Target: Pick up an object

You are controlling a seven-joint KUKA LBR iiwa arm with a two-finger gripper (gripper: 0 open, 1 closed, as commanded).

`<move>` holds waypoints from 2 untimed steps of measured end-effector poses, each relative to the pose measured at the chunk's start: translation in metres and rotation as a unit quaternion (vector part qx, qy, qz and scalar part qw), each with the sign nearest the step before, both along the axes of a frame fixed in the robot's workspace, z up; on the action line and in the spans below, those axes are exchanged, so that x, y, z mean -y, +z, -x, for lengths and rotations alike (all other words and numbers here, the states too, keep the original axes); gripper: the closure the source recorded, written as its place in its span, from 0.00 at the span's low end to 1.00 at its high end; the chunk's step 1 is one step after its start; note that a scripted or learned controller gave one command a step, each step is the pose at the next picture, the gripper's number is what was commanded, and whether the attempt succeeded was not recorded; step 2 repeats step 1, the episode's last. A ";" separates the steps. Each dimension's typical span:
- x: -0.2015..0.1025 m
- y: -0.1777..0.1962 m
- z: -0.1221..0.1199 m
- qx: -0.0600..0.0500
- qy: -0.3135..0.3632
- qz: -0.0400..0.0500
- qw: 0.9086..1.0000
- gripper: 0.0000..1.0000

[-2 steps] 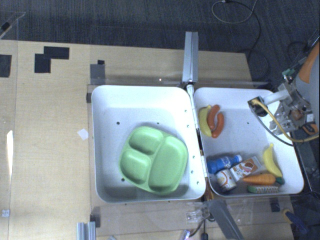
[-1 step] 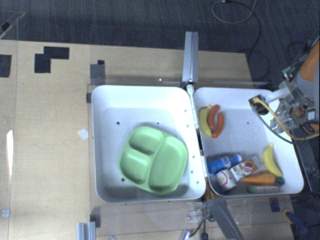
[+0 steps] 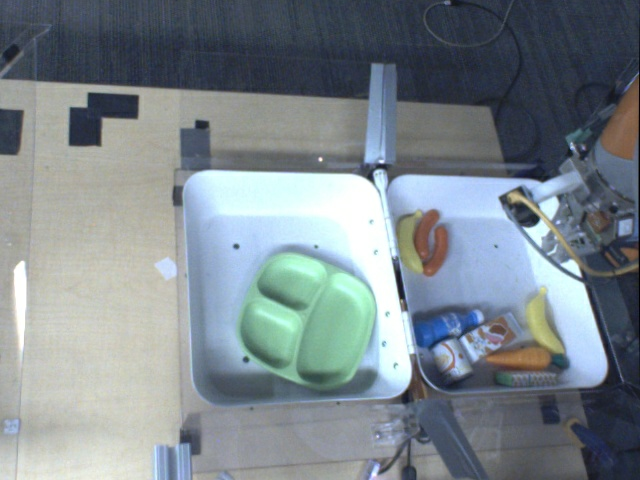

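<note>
The right bin holds several items. A red sausage on a yellow bun lies near its left wall. Along the front wall lie a blue bottle, a white and orange pouch, a small can, an orange carrot and a yellow banana. My gripper hangs over the bin's right rim, apart from and above all of these items. The arm's orange band shows at the right edge.
A green divided plate lies in the left bin. A metal post stands at the back between the bins. The middle and back of the right bin show bare white floor.
</note>
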State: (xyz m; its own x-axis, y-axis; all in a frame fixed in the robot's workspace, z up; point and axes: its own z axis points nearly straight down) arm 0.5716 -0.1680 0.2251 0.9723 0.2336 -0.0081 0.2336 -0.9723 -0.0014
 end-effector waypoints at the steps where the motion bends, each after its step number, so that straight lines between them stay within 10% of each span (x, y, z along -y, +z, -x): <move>1: -0.002 0.008 -0.002 -0.001 0.006 0.000 1.000 1.00; 2: -0.002 0.008 -0.002 -0.001 0.006 0.000 1.000 1.00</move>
